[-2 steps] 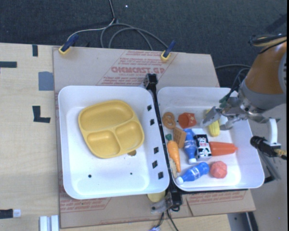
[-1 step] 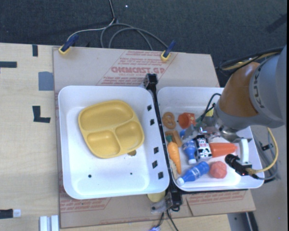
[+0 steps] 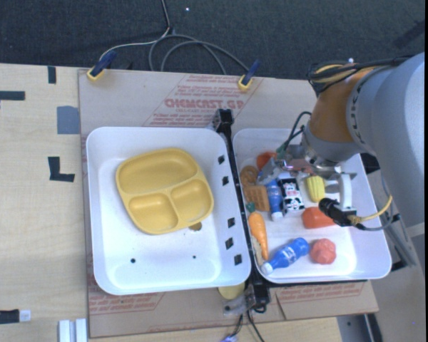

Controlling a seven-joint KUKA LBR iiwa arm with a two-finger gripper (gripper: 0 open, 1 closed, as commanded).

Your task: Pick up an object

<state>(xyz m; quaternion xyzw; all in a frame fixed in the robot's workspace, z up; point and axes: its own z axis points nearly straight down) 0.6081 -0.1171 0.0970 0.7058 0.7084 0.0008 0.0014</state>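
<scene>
My gripper hangs low over the middle of the right bin, among a pile of small toys. Right under it lie a blue item and a black-and-white item. A yellow piece sits just to its right and a brown waffle-like piece to its left. Closer to the front of the bin are an orange carrot, a blue bottle, a red ball and a red-orange piece. Nothing is seen lifted.
The left bin holds a yellow divided plate. A black divider runs between the bins. The grey arm with its orange band covers the right bin's far right corner. Cables lie behind the bins.
</scene>
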